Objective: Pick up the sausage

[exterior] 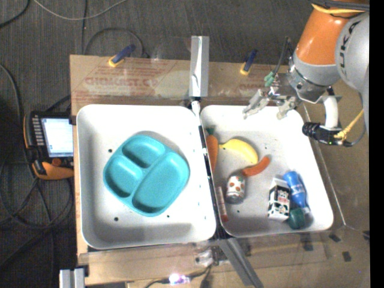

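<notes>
Glossy curved sausage [257,166] (reddish) lies beside smooth yellow banana [240,149].

two white bins [90,221]; one teal plate [147,174], one banana [241,149], one sausage [256,166], one carrot [212,150], one can [236,188], one carton [278,202], one blue bottle [296,198].

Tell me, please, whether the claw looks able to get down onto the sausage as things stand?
Probably yes. The claw hangs open over the right bin's far rim, and the sausage lies uncovered, though its upper end touches the banana, which could crowd one finger.
</notes>
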Controlling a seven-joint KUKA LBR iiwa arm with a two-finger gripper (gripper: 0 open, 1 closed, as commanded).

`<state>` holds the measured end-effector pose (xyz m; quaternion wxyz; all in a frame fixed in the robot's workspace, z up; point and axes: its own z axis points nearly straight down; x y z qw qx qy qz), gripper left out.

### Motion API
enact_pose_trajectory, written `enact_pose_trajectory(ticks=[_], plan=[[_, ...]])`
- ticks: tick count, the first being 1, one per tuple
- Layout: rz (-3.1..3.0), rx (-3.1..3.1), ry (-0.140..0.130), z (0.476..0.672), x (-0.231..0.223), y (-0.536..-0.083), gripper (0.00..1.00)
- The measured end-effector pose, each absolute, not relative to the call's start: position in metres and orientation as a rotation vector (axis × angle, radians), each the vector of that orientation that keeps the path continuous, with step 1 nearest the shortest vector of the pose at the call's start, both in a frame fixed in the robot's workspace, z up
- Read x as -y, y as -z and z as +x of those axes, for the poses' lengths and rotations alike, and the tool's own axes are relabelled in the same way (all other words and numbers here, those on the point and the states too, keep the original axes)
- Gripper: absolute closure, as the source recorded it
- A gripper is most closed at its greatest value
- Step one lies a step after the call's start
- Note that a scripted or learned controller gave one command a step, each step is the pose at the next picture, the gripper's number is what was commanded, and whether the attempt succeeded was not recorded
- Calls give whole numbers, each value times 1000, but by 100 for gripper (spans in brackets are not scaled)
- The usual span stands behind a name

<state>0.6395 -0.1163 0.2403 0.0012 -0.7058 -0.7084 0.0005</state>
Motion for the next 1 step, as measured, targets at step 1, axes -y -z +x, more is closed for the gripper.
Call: enact_pose_trajectory(ticks=[1], plan=[[-2126, 2309, -3, 571, 176, -108, 0]])
